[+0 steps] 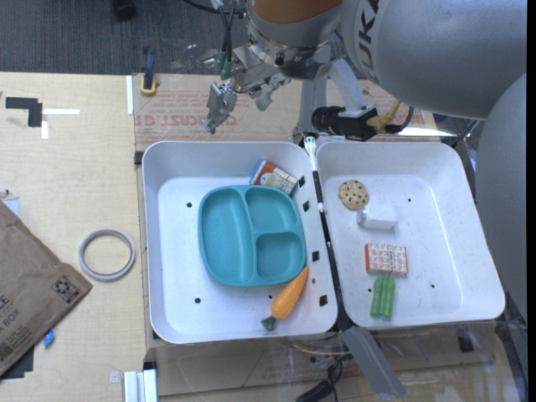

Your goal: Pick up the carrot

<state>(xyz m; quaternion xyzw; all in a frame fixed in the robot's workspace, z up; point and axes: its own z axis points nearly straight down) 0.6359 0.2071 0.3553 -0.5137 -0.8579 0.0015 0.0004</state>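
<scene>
Hovering beyond the far rim of the left bin (151, 224), over the cardboard, the pincer (219, 103) is well apart from the carrot (289, 296); can't tell from this angle whether it's open or closed, nothing visible in it. Carrot lies in the left bin's near right corner, just beside the near right edge of the teal divided plate (249, 234), green stub pointing near-left, fat end far-right toward the bin wall. Looks like a toy (plastic or rubber, I'd guess): light, fairly stiff, smooth tapered skin that could squirt out of a pinch. Best bet: grip across the thick orange middle, square to its long axis, staying off the plate rim and the divider between bins. Grasp not started yet.
</scene>
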